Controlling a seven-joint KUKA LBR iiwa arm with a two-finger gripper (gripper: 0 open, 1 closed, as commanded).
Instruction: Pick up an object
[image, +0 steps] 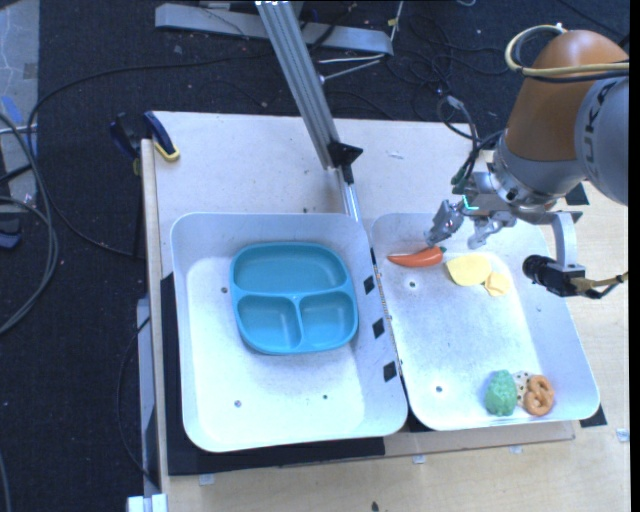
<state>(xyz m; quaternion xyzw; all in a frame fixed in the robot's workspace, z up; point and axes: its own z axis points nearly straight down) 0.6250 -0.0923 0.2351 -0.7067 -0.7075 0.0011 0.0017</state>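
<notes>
My gripper (460, 229) hangs over the back of the right bin (470, 340), fingers spread open with nothing between them. Just below its left finger lies an orange-red chili pepper (416, 258). A yellow piece of toy food (473, 271) rests right of the pepper, under the gripper. In the bin's front right corner sit a green lumpy toy (501, 392) and a brown pretzel (538, 394), side by side.
The left bin (200, 350) holds a blue divided plate (295, 297) near its middle. A grey metal pole (305, 85) slants down from the top to the gap between the bins. Black clips line the divide between the two bins.
</notes>
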